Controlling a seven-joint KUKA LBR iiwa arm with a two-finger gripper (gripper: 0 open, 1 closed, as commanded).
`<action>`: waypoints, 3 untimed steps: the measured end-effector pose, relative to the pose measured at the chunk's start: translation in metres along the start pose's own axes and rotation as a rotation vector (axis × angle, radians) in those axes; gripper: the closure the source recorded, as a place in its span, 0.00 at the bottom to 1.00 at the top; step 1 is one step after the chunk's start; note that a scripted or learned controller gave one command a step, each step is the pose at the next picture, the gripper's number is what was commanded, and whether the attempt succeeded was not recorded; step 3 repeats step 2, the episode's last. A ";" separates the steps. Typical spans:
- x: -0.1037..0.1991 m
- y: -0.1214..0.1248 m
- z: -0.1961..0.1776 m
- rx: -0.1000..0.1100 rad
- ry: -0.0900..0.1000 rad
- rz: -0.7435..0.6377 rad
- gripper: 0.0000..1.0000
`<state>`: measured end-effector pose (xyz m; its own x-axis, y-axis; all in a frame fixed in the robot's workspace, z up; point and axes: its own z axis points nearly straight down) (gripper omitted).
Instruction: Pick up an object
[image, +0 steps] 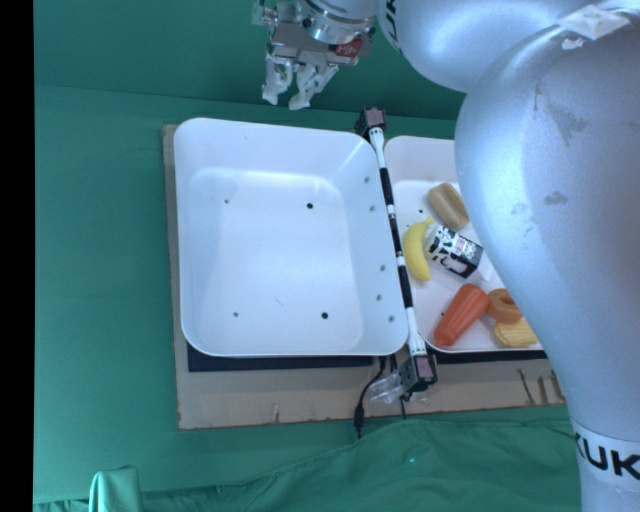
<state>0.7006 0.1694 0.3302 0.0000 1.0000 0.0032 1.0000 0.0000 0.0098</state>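
The right bin holds a yellow banana, a tan bread-like piece, a black-and-white can lying on its side, an orange carrot, a small orange ring and a yellow waffle-like piece. My gripper hangs high above the far edge of the left bin, well away from those objects. Its pale fingertips point down with nothing between them.
The grey arm covers the right side of the right bin. A black-and-white striped bar runs between the two bins. Both bins rest on a brown board over green cloth.
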 end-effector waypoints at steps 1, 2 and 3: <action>0.000 0.001 -0.084 -0.005 0.000 0.000 1.00; -0.006 -0.022 0.074 0.023 -0.007 0.004 1.00; -0.006 -0.022 0.074 0.023 -0.007 0.004 1.00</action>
